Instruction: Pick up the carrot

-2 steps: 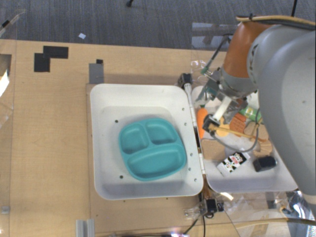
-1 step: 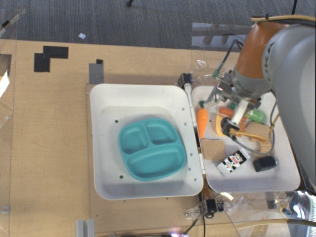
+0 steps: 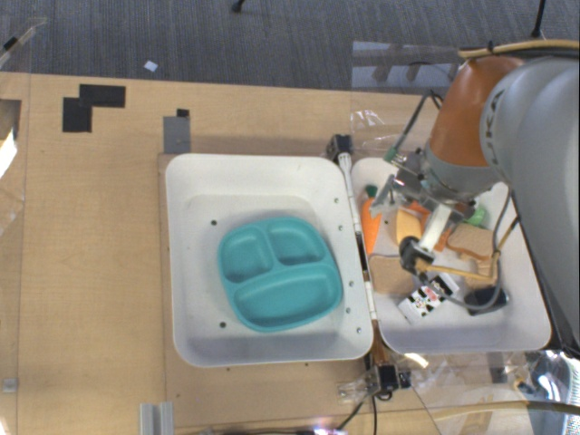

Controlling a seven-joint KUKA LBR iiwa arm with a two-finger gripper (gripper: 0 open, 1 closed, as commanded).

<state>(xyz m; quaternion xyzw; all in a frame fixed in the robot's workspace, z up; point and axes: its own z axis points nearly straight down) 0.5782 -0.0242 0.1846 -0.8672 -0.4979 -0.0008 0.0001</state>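
Note:
The carrot point(image 3: 370, 228) is an orange piece lying along the left wall of the right bin point(image 3: 471, 338). My gripper point(image 3: 395, 196) hangs low over the upper left part of that bin, just right of the carrot's upper end and very close to it. Nothing shows as held. The wrist and its fittings hide part of the bin floor beside the carrot.
The left bin point(image 3: 186, 270) holds a teal divided plate point(image 3: 279, 272). In the right bin lie a brown toast slice point(image 3: 469, 243), a tan flat piece point(image 3: 390, 276), a small white and black card point(image 3: 427, 299), a black object point(image 3: 487, 298) and a bit of green point(image 3: 477, 214).

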